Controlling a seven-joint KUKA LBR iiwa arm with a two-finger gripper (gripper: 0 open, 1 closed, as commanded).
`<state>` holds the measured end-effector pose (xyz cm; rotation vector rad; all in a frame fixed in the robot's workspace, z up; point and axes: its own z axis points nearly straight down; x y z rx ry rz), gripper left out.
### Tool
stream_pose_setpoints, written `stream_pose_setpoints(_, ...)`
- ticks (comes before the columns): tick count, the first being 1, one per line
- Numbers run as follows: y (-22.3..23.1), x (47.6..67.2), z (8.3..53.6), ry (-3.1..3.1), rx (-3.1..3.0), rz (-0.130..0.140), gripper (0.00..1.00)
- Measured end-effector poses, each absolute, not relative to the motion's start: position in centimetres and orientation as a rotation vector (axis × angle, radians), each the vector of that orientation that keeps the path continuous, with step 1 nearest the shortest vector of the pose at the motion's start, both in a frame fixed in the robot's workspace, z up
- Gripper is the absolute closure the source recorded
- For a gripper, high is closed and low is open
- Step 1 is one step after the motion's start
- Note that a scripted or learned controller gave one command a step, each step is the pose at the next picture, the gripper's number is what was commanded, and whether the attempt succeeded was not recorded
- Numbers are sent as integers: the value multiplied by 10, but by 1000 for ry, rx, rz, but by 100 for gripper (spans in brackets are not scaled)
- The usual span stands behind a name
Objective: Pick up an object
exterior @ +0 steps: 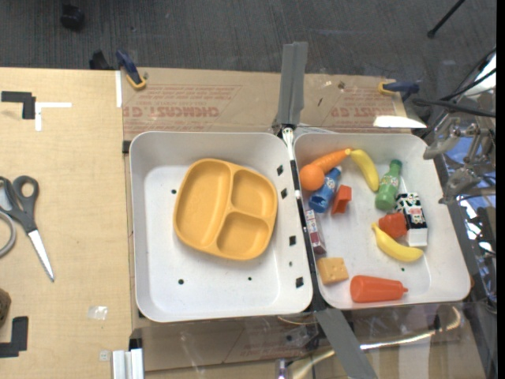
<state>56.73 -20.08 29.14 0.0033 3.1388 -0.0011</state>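
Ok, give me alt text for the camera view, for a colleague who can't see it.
Two white bins sit side by side on a bench: the left bin holds a yellow divided plate, and the right bin holds toy food, including two bananas, a carrot, a green bottle and a small carton. Scissors lie on the bench at far left.

Place: a robotics lab or test workshop.
Bench: pale wood board point(63, 204) at frame left, black tape marks.
Bins: two white bins point(150, 235) clamped over cardboard point(197, 101), centre.
Tools: scissors point(30, 219) at left edge.
Floor: dark carpet point(197, 14) along top.
Contents: toy food point(379, 289), yellow divided plate point(226, 209).
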Motion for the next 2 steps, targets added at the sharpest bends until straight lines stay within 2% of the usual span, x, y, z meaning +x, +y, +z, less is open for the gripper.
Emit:
stream_pose_setpoints(1,-193,552,180,3139,-38,-1,0)
stream_pose_setpoints(2,-219,598,119,3114,4,-12,0)
